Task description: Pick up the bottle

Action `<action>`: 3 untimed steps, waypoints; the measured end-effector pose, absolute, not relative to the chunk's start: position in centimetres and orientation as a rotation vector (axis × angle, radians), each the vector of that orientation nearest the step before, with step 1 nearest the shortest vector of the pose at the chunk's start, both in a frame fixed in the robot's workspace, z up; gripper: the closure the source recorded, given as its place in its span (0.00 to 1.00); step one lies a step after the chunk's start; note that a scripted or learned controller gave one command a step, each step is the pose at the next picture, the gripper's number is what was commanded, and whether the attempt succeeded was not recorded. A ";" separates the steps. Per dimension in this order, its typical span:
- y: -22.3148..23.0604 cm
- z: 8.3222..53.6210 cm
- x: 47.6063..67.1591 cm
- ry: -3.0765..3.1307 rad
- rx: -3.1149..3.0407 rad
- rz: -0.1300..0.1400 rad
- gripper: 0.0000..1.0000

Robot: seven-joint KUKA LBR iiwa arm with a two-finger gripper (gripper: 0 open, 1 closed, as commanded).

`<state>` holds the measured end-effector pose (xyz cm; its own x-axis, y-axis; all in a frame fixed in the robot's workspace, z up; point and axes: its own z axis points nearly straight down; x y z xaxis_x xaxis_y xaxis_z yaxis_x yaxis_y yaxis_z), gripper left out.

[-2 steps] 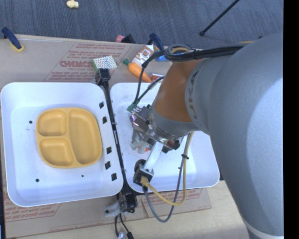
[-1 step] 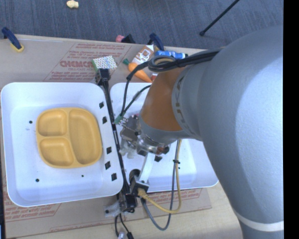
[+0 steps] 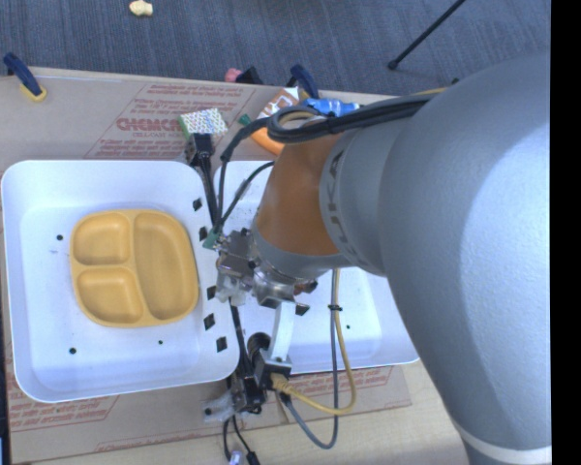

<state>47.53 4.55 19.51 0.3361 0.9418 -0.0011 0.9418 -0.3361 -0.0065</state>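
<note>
The grey arm (image 3: pixel 445 231) with its orange band (image 3: pixel 295 197) reaches in over the right-hand white bin (image 3: pixel 363 342) and covers most of it, its wrist hanging just right of the wall shared with the left bin (image 3: pixel 19 260). The gripper (image 3: pixel 244 277) sits below the band near that wall, and whether it is apart or together cannot be told; the bottle cannot be made out. A yellow three-compartment tray (image 3: pixel 134 267) lies flat in the left bin, left of the gripper.
</note>
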 end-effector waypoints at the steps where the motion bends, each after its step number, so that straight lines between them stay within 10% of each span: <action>1: 5.7 19.1 47.5 -2.052 -2.370 0.009 1.00; 2: -0.4 20.6 47.6 -2.372 -2.053 0.004 1.00; 3: 5.2 23.6 47.6 -2.438 -1.976 0.003 1.00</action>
